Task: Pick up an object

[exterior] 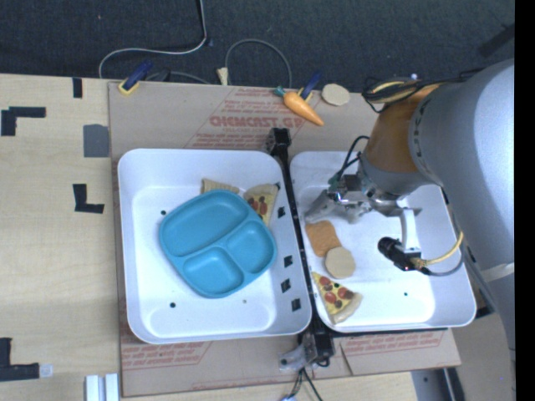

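Gripper low in the right bin, over toy food

The gripper hangs at twelve o'clock of the toast slice, apparently lining up a grasp; whether it is released or clenched, I cannot tell.

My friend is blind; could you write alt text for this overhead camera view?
A grey robot arm reaches into the right bin, its gripper just above a brown cracker, near a round biscuit and pizza slice. The left bin holds a blue divided plate.
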Controlling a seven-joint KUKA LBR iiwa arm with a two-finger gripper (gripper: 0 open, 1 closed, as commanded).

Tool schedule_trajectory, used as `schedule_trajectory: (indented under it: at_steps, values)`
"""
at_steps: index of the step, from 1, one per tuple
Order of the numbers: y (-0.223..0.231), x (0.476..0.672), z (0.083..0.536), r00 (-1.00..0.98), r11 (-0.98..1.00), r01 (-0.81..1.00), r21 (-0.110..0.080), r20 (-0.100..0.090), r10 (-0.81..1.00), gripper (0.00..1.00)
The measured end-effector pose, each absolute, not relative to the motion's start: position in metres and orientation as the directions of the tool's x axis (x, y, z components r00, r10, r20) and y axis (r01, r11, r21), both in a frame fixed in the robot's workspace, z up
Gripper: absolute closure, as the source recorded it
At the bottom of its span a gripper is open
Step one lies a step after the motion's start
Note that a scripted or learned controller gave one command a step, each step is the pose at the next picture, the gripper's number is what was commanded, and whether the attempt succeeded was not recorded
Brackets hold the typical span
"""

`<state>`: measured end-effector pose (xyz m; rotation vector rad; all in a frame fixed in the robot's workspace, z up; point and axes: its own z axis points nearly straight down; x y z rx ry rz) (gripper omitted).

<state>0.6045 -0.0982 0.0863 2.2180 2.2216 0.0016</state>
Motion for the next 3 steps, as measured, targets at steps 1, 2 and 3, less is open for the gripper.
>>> schedule_trajectory:
  at_steps: [1,2,3]
  values:
    - [-0.102,0.556,0.087,0.0,0.0,1.0,0.008,-0.003,1.0,0.0]
    - [-0.1,0.607,0.086,-0.002,0.002,1.0,0.003,-0.001,1.0,0.0]
    - [-0.103,0.575,0.087,-0.001,0.001,1.0,0.009,-0.003,1.0,0.0]
